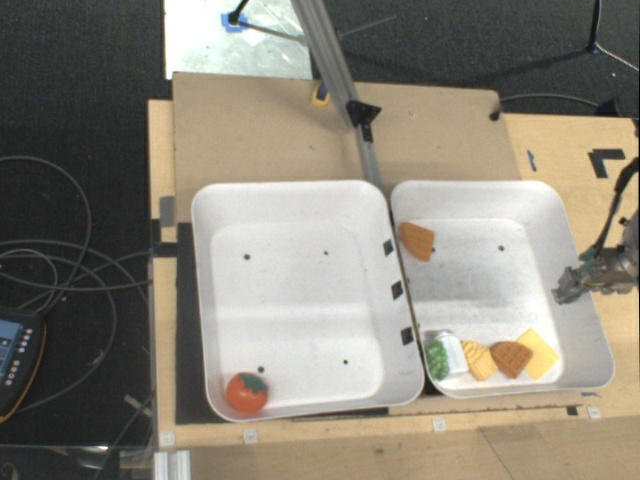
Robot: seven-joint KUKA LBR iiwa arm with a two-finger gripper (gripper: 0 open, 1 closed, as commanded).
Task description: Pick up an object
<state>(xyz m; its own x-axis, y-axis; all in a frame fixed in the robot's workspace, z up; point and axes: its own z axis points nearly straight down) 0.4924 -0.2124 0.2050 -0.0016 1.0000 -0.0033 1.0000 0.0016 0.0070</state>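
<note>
A red tomato (pixel 246 393) lies in the near left corner of the left bin (pixel 290 203). In the right bin (pixel 540 203), an orange wedge (pixel 417 240) sits near the far left side. Along that bin's near wall lie a green and white piece (pixel 441 356), a tan ridged piece (pixel 479 360), a brown waffle-like piece (pixel 511 358) and a yellow block (pixel 539 353). My gripper (pixel 572 286) reaches in over the right bin's right rim, apart from all the pieces, with nothing visible in it.
A grey pole (pixel 330 58) slants down from the top to the gap between the bins. Black clips (pixel 397 289) line the seam where the bins meet. Cables (pixel 60 258) and a handheld pendant (pixel 15 353) lie left of the bench.
</note>
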